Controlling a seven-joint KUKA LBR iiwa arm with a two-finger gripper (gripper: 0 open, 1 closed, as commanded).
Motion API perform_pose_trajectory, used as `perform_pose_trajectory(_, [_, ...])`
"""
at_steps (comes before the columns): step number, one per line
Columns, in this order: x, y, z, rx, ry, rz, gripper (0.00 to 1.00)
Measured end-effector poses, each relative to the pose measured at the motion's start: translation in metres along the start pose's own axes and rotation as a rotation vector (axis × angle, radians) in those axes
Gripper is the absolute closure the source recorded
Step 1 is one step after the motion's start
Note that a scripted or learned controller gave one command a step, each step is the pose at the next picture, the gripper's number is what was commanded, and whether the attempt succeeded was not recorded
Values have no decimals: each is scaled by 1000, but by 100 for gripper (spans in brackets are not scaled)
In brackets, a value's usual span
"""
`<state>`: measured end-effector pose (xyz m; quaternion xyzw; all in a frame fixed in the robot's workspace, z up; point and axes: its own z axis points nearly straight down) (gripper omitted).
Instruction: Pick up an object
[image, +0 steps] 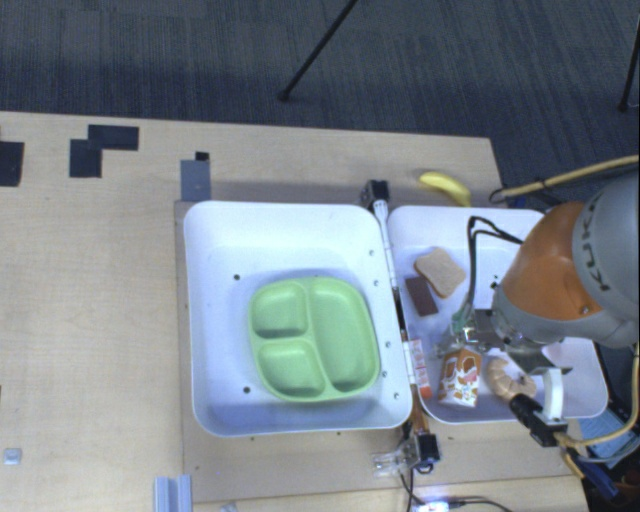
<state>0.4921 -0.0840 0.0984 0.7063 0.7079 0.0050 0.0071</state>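
The right bin holds a tan bread-like slice, a small brown block, a white and orange carton and a beige lump. My gripper hangs below the grey wrist and orange band, low over the bin's front part. It is directly above the beige lump and just right of the carton. The wrist hides most of the gripper and the bin's middle.
A green three-compartment plate lies in the left bin. A yellow banana rests on the bench behind the right bin. Black cables loop over the right bin's far side.
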Motion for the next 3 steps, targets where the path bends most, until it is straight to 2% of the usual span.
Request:
perform_pose_trajectory(1, [77, -2, -87, 13, 5, -4, 100])
perform_pose_trajectory(2, [125, -2, -113, 15, 4, -5, 100])
perform_pose_trajectory(3, [185, 55, -85, 17, 4, -5, 100])
